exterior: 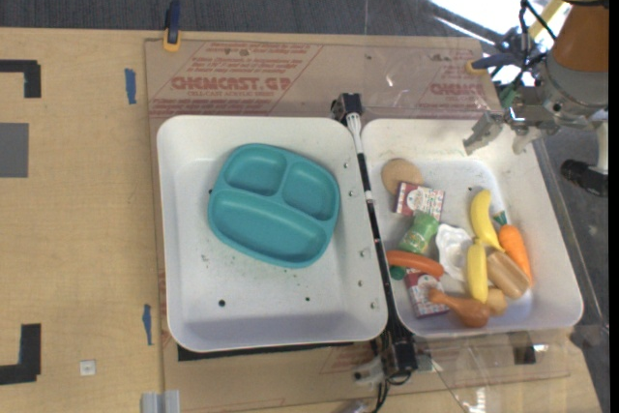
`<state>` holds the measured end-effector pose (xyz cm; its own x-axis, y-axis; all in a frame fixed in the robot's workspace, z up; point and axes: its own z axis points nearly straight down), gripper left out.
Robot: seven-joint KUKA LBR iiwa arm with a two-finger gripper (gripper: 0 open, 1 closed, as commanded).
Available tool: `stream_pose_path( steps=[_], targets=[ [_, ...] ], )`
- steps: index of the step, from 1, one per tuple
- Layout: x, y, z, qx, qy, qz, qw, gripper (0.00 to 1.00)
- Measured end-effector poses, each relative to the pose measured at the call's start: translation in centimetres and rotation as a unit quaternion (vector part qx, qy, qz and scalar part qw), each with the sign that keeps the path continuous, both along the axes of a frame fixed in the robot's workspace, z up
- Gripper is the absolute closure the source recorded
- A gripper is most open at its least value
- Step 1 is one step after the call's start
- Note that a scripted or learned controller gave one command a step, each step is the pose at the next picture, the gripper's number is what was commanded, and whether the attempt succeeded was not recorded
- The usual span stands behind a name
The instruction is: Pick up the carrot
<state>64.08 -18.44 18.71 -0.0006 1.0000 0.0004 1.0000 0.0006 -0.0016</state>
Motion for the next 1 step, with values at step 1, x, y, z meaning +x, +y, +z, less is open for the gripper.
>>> stream_pose_path(
  steps=[1],
  targets=[
    [-4.06,-3.07,-8.87,0.0014,-0.004,0.118,0.9930,0.00]
  ],
)
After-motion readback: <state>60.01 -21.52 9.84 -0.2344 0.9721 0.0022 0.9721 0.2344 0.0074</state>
